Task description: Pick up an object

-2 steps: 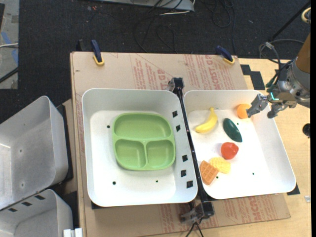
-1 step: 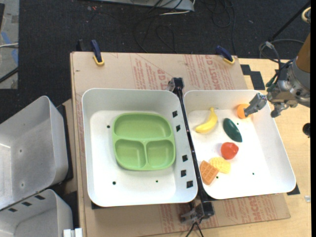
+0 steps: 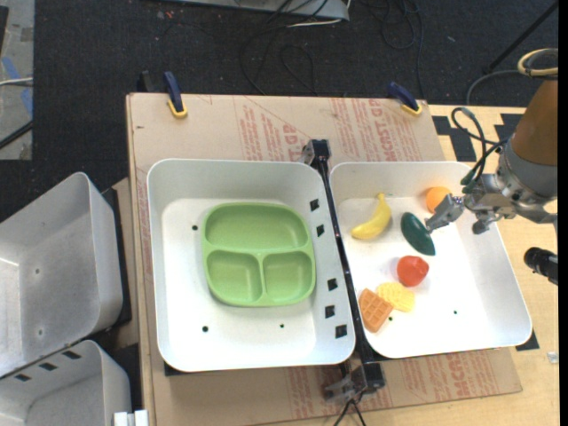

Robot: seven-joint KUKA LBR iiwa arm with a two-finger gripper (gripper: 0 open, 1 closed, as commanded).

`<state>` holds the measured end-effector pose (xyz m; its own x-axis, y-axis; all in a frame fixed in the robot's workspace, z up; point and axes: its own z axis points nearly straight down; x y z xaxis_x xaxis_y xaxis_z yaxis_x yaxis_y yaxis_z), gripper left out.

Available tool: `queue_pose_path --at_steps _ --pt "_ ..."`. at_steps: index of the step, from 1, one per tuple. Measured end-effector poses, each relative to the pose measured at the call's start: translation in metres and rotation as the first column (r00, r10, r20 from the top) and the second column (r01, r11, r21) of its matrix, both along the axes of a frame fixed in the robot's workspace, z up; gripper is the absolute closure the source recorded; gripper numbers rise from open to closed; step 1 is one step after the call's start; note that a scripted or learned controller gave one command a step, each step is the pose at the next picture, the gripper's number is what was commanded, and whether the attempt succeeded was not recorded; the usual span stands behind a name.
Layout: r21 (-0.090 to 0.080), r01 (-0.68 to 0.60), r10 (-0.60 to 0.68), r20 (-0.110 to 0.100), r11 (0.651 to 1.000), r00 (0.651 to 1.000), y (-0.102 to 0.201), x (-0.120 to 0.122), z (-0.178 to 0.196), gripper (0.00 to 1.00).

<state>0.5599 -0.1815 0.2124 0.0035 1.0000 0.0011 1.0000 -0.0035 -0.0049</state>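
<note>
1. A green tray (image 3: pixel 259 254) is lying in the left bin (image 3: pixel 169 238), centre-left of the frame.
2. In the right bin (image 3: pixel 497 318), a waffle (image 3: pixel 374 309), banana (image 3: pixel 374 219), tomato (image 3: pixel 412 271), dark green piece (image 3: pixel 417 233) and orange (image 3: pixel 436 198) are sitting mid-right.
3. The hand (image 3: pixel 448 211) is hovering at the upper right, just beside the green piece and the orange; I cannot tell whether it is released or clenched, and nothing is showing in it.
4. Judging by this, the approach is under way; next it is needing to descend squarely over one item and clench.
</note>
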Motion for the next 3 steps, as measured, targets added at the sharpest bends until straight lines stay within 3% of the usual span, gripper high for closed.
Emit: queue_pose_path --at_steps 2,3 --pt "-0.001 0.0 0.0 0.003 1.0 1.0 -0.008 -0.009 -0.094 0.0" --pt "-0.002 0.001 -0.001 0.007 1.0 1.0 -0.008 -0.008 -0.083 1.0"
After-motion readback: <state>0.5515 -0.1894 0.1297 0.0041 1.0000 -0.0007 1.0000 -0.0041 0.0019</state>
